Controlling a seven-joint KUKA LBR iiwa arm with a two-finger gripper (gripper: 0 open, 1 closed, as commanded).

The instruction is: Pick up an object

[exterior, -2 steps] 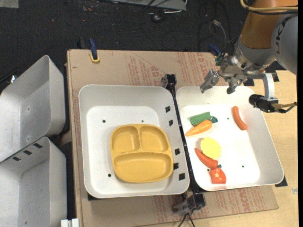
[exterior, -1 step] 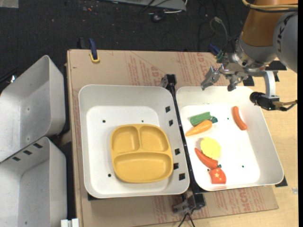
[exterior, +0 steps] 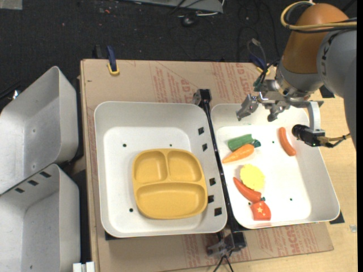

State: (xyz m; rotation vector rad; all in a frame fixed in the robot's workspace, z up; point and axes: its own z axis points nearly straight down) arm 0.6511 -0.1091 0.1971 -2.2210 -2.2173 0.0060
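Hovering over the far edge of the right bin (exterior: 317, 203), the gripper (exterior: 260, 111) shows its two fingers spread apart with nothing between them. Taking the yellow toy (exterior: 252, 177) near the middle of that bin as landmark: a carrot (exterior: 239, 153) and a green vegetable (exterior: 240, 141) lie just beyond it toward the gripper, a red pepper (exterior: 247, 189) touches its near side, a strawberry (exterior: 261, 210) sits nearer still, and a sausage (exterior: 286, 141) lies apart to its far right. The left bin (exterior: 113, 123) holds a yellow divided tray (exterior: 169, 183).
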